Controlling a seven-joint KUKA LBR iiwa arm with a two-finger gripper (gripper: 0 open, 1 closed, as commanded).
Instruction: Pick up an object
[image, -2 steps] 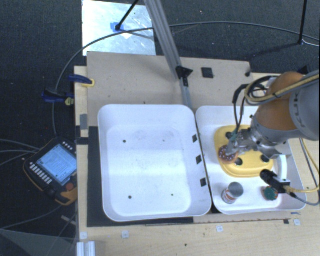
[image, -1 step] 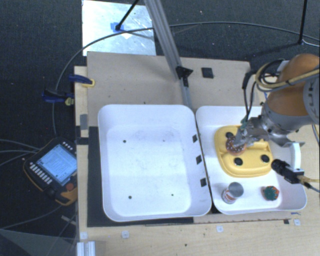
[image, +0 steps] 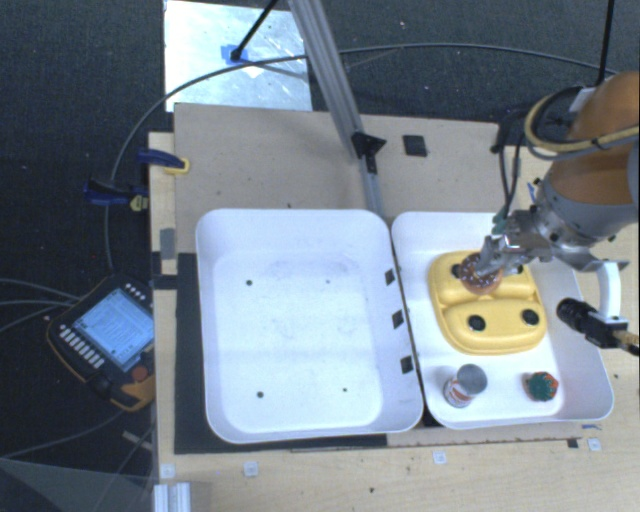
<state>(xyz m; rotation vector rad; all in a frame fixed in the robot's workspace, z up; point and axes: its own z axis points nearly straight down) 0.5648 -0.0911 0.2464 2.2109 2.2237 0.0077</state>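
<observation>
The right bin (image: 580, 395) holds a large yellow moulded object (image: 490, 305) with dark round holes. In front of it stand a small grey and red can-like object (image: 464, 385) and a small green and red ball-like object (image: 541, 385). My gripper (image: 482, 268) reaches in from the right and is low over the back part of the yellow object, touching or nearly touching it beside a brownish ring-like thing (image: 478, 281). The arm's grey wrist (image: 575, 215) and orange band (image: 605, 115) rise behind it.
The left bin (image: 290, 320) lies next to the right one. A slanted metal pole (image: 335, 80) crosses the back of the bench. A teach pendant (image: 105, 340) lies left of the bench, and a black fitting (image: 590, 322) juts over the right bin's edge.
</observation>
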